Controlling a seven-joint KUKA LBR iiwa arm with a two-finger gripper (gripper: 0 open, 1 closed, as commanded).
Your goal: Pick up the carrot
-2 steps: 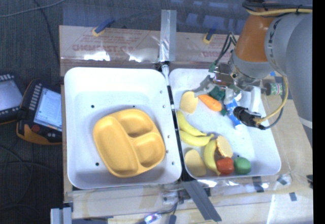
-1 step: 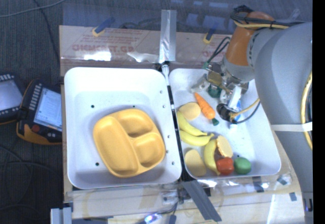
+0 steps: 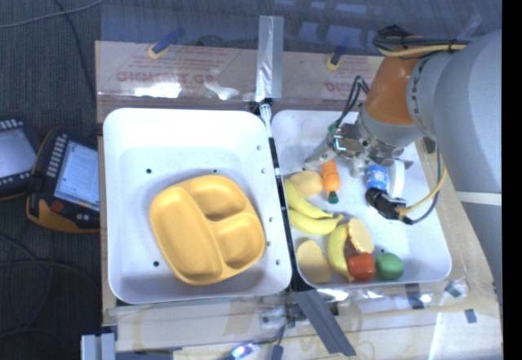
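carrot [image 3: 330, 179] lies in right bin [image 3: 432, 256], beside bananas [image 3: 310, 215] | pincer [image 3: 347, 148] just above it, finger state cannot be told | risk: carrot nudged aside, or round yellow fruit [image 3: 306, 183] caught instead

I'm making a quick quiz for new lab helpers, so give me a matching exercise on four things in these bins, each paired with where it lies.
Things:
1. carrot
2. yellow divided plate
3. green ball
4. gripper

Places:
A. in the left bin
B. near the front right corner of the right bin
C. just above the carrot, at the back of the right bin
D. beside a pale round fruit, above the bananas

Pairs: 1-D, 2-A, 3-B, 4-C
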